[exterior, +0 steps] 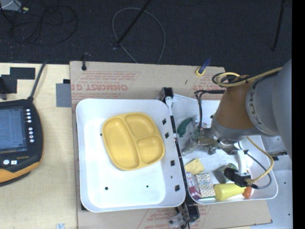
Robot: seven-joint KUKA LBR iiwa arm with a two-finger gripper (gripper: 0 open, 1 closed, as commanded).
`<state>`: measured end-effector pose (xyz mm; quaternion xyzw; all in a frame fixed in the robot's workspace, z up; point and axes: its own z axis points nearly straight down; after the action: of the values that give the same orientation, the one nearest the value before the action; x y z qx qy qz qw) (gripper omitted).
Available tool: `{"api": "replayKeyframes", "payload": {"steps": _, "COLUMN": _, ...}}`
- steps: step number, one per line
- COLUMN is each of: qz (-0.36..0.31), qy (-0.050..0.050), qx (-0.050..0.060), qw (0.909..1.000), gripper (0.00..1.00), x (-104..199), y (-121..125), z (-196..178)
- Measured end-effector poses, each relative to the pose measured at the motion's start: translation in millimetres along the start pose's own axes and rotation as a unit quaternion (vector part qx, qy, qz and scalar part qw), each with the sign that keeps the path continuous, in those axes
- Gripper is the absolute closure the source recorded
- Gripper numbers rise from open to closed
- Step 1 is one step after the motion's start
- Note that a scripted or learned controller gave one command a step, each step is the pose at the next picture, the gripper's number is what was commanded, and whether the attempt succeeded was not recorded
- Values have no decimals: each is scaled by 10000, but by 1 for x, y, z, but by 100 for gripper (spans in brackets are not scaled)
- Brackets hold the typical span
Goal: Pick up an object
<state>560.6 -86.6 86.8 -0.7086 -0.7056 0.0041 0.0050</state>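
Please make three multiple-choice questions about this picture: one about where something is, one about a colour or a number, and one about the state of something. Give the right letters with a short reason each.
1. Where does the yellow divided plate lie?
A. in the left bin
B. in the right bin
C. on the cardboard outside the bins

2. How many compartments does the plate have?
A. two
B. three
C. five

3. Where is the gripper now?
A. over the plate
B. beside the handheld controller
C. down in the right bin, near the green object

Answers:
1 A, the plate rests on the left bin's floor.
2 B, two ridges split it into three hollows.
3 C, the wrist ends in the right bin's upper left part.
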Motion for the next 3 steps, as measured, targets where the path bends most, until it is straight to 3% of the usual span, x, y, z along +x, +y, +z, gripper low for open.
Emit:
{"api": "replayKeyframes", "payload": {"steps": 1, "qz": -27, "qy": -8, "qx": -69, "qw": 10000, "gripper": 0, "x": 5, "y": 54, "z": -46}}
{"api": "replayKeyframes", "payload": {"steps": 2, "qz": -11, "qy": 2, "qx": -37, "qw": 10000, "gripper": 0, "x": -11, "y": 31, "z": 1}}
{"api": "replayKeyframes", "payload": {"steps": 3, "qz": -29, "qy": -16, "qx": -57, "qw": 10000, "gripper": 0, "x": 5, "y": 70, "z": -2}}
